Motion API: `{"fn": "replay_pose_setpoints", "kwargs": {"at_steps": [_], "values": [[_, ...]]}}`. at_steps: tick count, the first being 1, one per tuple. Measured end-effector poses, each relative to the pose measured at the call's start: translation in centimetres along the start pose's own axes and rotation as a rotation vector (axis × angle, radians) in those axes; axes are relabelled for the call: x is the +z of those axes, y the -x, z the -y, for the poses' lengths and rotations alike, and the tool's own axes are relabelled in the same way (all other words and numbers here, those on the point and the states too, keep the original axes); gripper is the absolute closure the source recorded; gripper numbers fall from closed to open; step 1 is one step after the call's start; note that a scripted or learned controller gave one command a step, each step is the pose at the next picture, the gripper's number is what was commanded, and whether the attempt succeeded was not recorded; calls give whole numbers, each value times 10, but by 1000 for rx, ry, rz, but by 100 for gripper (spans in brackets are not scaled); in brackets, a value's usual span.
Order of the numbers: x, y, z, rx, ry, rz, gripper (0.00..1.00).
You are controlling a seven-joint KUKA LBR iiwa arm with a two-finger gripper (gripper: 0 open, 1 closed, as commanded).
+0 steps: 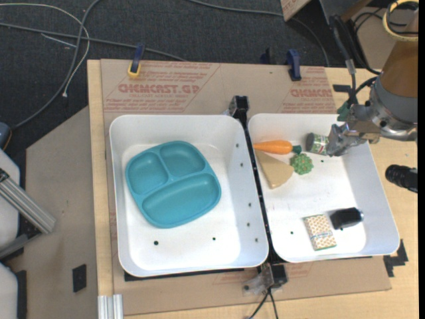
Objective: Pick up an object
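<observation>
Gripper (337, 142) sits low over the far right part of the right bin (372, 198), reaching in from the right; its finger spread cannot be made out from this angle, and nothing is visibly clamped between the fingers. Just to its left, touching or nearly touching the fingertips, lies a small green-and-white can (316, 143) on its side near the bin's far wall. Beside the can, toward the bin divider, an orange carrot (273, 147) lies roughly level across the view, its green end pointing at the can. Just below the carrot's green end is a green broccoli piece (303, 164), and left of that a tan cheese wedge (275, 172), touching or close to the carrot's underside. Nearer the camera in the same bin, well apart from the gripper, a small patterned box (319, 232) lies flat, with a black block (346, 218) just beside it at its upper right. Above the gripper the grey wrist (392, 108) rises to the orange band (405, 62) at the frame's right edge. The left bin (133, 244) holds a teal divided plate (173, 183), three compartments, lying flat and turned slightly. Both bins rest on a cardboard sheet (172, 85) held by two blue clamps (137, 58) at its far edge. Loose cables (80, 32) run over the dark floor beyond.
</observation>
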State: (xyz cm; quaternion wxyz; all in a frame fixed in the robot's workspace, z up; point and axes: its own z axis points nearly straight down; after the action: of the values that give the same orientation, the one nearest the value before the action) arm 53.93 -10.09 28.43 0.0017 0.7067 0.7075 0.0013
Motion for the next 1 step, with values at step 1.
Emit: {"fn": "replay_pose_setpoints", "kwargs": {"at_steps": [1], "values": [[1,-54,-1,-5,-5,-4,100]]}}
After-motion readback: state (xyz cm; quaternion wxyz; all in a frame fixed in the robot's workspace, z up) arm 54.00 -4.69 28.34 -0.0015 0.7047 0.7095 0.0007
